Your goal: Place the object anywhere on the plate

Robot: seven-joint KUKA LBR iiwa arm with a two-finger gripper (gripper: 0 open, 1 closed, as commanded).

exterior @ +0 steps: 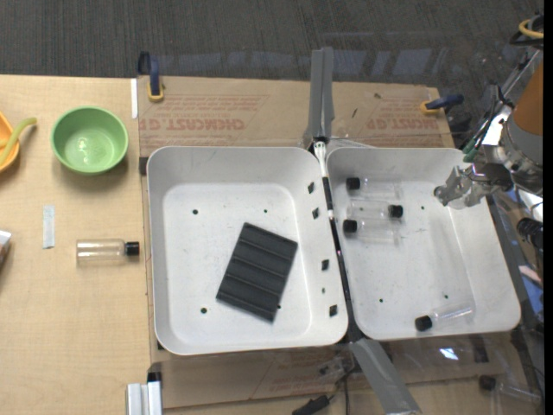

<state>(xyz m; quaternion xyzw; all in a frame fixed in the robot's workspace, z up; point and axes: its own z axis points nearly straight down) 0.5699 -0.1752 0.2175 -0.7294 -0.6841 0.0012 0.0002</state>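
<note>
At the far left, an orange item point(7, 145) is peeking in at the table's point(69, 318) edge, and a green bowl point(90, 140) is sitting just right of it. Below the bowl, a clear bottle with a black cap point(107, 249) is lying on its side, with a small pale strip point(48, 227) resting to its left. Behind the bins, a cardboard sheet point(259, 115) is showing red printed lettering, mirrored and too faint to read for certain.

The left bin point(173, 318) is holding the dark ribbed rectangular plate point(257, 271), a black slab with raised ridges running across it, lying tilted in the bin's lower middle.

The right bin point(484, 301) is holding several clear plastic vials with black caps: three clustered in its upper left point(371, 207), close together, and one more point(442, 318) lying on its side near the bottom right rim, well apart from the others.

The claw point(458, 188) is hanging over the right bin's upper right edge; whether it is open or closed is not possible to tell, and nothing is visibly between its tips.
</note>
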